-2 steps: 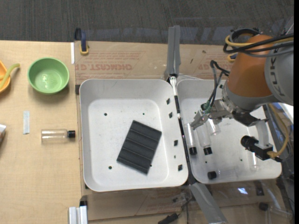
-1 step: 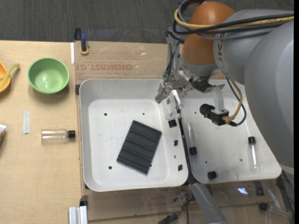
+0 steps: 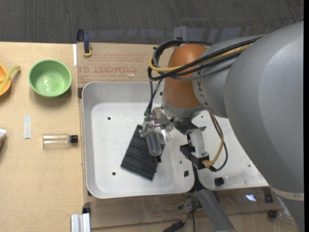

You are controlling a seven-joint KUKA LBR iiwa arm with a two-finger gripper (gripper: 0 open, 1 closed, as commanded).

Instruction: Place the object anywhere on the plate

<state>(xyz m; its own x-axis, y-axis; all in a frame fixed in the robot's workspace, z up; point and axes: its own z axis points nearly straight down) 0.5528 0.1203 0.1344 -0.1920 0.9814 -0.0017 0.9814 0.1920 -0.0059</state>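
My gripper (image 3: 155, 138) hangs over the left bin (image 3: 96, 129), approx mid-bin, right above the upper right edge of a black ribbed slab (image 3: 137, 156) lying flat toward the bin's front edge. Can't tell how far my fingers are spread, or if they've got anything. On the bench (image 3: 38, 178) w/ a green bowl (image 3: 50, 78) near the back edge & 1 clear bottle (image 3: 59, 139) beside the bin's left wall.

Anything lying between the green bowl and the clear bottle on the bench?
No. In the camera view, bare wooden bench separates the green bowl from the clear bottle lying below it.
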